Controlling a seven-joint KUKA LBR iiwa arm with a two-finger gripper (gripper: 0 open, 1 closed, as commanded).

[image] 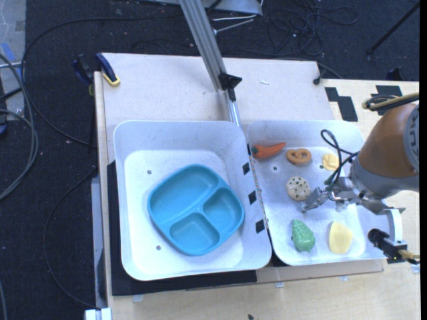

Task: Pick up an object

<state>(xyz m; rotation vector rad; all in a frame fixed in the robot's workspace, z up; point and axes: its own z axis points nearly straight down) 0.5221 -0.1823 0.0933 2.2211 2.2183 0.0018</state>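
White right-hand bin has the goodies: the fingers hover just right of the round speckled cookie, can't tell how wide. I'd center over it, drop straight, avoid nudging the green piece nearer.

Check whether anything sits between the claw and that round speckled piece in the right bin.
Nothing visible does. The claw hangs just right of and slightly below the round speckled piece, with bare bin floor between them. The green piece and yellow piece lie nearer the front wall, off that line.
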